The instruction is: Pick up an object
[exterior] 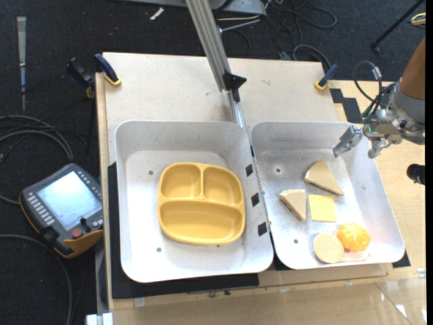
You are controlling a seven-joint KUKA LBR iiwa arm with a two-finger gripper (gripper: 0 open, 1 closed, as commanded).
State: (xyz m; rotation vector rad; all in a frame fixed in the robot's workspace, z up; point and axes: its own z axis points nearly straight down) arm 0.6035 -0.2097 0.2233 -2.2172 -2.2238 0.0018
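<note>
Fingers of the gripper [360, 142] are spread apart, holding nothing, just above the right bin [379, 188], near the bread wedge [323, 177].

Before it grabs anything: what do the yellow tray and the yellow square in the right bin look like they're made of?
Tray: likely hard plastic, with a smooth, even yellow surface, moulded dividers and soft highlights. Square: probably a plastic or rubber toy cheese slice, thin, flat and matte pale yellow; which of the two I can't tell. Right bin: looks like white plastic with a dull sheen.
</note>
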